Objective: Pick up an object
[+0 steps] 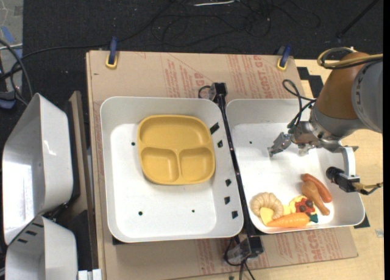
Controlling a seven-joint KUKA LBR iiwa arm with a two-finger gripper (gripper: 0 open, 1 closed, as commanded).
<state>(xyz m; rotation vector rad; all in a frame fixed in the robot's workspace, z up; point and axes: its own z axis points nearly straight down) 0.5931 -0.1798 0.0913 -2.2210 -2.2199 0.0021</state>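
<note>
now the gripper (281,146) hangs over the upper middle of the right bin (256,114), pointing toward that bin's left wall, and nothing shows between its tips; whether it is spread or closed i cannot tell at this size. the things to pick lie bunched along the bin's near edge, toward its near right corner: a sausage (316,187) with a second brown link beside it, a carrot (290,220) lying flat, a pale shrimp (265,202) and a small bright toy (303,204) touching the carrot. from the gripper they all lie toward the near edge and a little to the right, well apart from it. the sausage looks the nearest; its long axis runs on a slant from upper left to lower right, so a grip across that axis would probably suit it. the carrot's long axis runs along the near wall and it sits just beside that wall, which leaves little room for a tip on that side. between the gripper and the pile the bin floor is bare, so the way down looks free. the left bin (116,169) holds a yellow tray (177,149).
</note>
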